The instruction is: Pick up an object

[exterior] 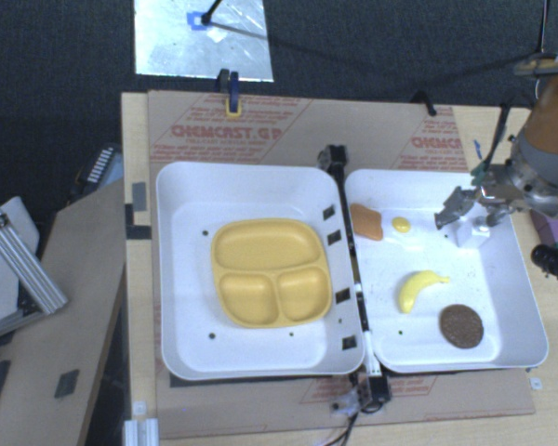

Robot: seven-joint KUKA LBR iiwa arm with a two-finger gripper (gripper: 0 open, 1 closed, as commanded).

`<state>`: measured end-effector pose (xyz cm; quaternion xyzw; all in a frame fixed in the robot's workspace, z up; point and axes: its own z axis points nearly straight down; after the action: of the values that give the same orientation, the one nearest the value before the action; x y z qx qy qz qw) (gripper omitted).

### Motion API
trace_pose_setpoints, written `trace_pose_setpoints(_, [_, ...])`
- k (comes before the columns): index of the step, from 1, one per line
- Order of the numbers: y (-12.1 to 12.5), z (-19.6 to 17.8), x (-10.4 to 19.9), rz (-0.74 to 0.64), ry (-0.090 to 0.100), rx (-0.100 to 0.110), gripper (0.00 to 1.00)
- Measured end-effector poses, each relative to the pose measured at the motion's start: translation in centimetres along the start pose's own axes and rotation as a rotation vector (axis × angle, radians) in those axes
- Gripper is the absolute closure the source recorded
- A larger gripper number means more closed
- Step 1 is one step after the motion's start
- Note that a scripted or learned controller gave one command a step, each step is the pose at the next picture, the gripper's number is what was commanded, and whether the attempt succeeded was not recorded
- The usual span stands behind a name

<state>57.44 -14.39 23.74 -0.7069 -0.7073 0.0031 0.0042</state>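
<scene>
Yellow banana [419, 288], below-left of end effector [467, 216]

two shallow white bins are seen side by side. a yellow three-compartment tray [268, 272] is held in the left bin [181, 249]. in the right bin [516, 286] an orange piece [366, 221], a small yellow piece [402, 224], a banana [418, 288] and a brown disc [461, 326] are spread apart. the gripper [467, 219] is seen over the right bin's far right part, nothing between its fingers.

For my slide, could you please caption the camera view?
The hand hovers over the right bin holding a banana, brown disc and orange piece; a yellow tray fills the left.
</scene>
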Motion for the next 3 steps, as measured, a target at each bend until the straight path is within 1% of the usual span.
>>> trace_pose_setpoints(1, [0.2,-0.7,0.0,-0.003,-0.002,-0.012,0.0])
trace_pose_setpoints(2, [-0.7,4.8,-0.2,-0.001,-0.001,-0.007,0.0])
trace_pose_setpoints(3, [-1.1,10.1,-1.1,0.0,-0.002,-0.009,0.0])
